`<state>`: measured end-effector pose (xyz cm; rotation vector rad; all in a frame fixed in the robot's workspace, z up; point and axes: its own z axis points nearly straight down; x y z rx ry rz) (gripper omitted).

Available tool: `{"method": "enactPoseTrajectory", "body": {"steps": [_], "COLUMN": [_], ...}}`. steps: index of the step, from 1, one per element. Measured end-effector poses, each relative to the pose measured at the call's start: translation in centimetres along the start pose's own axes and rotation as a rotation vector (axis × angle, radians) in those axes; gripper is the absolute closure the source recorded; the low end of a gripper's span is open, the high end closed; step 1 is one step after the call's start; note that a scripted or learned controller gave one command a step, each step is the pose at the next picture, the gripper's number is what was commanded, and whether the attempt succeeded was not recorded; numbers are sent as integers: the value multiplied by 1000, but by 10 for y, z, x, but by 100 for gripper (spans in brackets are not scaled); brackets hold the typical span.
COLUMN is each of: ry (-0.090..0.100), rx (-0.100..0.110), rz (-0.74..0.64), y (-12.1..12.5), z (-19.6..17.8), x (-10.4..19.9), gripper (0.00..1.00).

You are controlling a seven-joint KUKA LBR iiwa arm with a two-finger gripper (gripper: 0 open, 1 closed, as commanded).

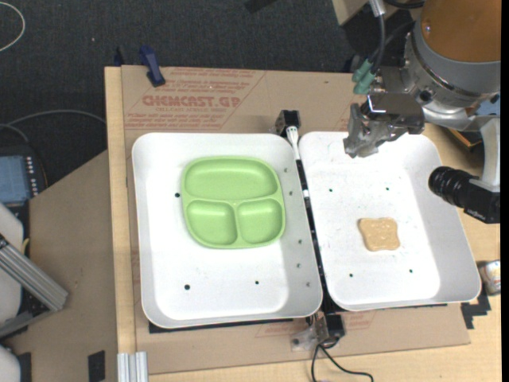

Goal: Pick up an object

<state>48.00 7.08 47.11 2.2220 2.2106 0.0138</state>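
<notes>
Over the right bin (445, 285), near its far edge, the jaws (364, 145) hang low, and from this slanted angle I cannot tell whether they are parted or pressed together. Nothing can be seen between them. The grey arm (457, 38) comes in from the upper right, its orange band bulking large at the frame's corner, with cables trailing along the wrist.

Down in that same right bin sits a tan, flattish piece (378, 234) with rounded, bumpy edges, something like a cracker or a slice of toast. It lies on the white floor toward the near half of the bin, well apart from the jaws and clear of the walls.

Across in the left bin (159, 285) there's a pale green divided plate (233, 201), one wide compartment at the far side, two smaller ones nearer the camera. It lies flat, roughly centred, touching nothing else.

Both bins sit side by side on the brown cardboard-covered surface (191, 98), printed with reddish lettering, a blue clip (151, 64) at its far left corner.
</notes>
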Motion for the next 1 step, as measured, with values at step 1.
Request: {"method": "enactPoseTrajectory", "body": {"steps": [1], "ry": [-3], "rx": [20], "rz": [-2], "y": [-2], "z": [83], "x": [-13], "gripper": [100]}}
